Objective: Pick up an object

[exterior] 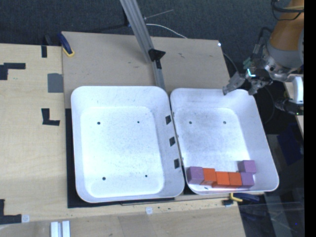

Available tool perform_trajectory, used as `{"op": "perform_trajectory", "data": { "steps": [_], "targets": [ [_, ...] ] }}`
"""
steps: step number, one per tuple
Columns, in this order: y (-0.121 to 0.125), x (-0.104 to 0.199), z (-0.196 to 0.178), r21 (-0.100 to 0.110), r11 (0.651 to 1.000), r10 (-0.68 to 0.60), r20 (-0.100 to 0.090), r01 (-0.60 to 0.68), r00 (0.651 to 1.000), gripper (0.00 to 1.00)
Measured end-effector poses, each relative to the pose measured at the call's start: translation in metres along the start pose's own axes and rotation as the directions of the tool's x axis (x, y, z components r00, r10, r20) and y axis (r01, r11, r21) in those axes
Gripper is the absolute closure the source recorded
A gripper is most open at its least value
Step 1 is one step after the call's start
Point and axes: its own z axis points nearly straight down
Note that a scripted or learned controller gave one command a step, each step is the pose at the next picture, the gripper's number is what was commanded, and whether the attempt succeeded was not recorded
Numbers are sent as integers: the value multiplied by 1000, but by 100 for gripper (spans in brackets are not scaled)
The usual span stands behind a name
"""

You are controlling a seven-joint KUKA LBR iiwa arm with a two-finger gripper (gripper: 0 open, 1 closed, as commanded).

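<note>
Wooden bench (113,58) over dark carpet, two white bins. Purple and orange blocks (222,176) along the right bin's (256,127) lower edge. Gripper (240,84) at upper right, above that bin's corner; opening impossible to tell.

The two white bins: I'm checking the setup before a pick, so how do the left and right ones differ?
The right bin holds purple and orange blocks bunched along its near edge; the left bin shows just bare speckled floor. The gripper sits at the right bin's far rim, well away from the left bin. Both are shallow, white, rounded-cornered and set side by side.
</note>
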Motion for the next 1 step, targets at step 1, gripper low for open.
{"op": "perform_trajectory", "data": {
  "steps": [1],
  "targets": [
    [-1,-10,39,4,1000,1,0,-1,1000,0]
  ]
}}
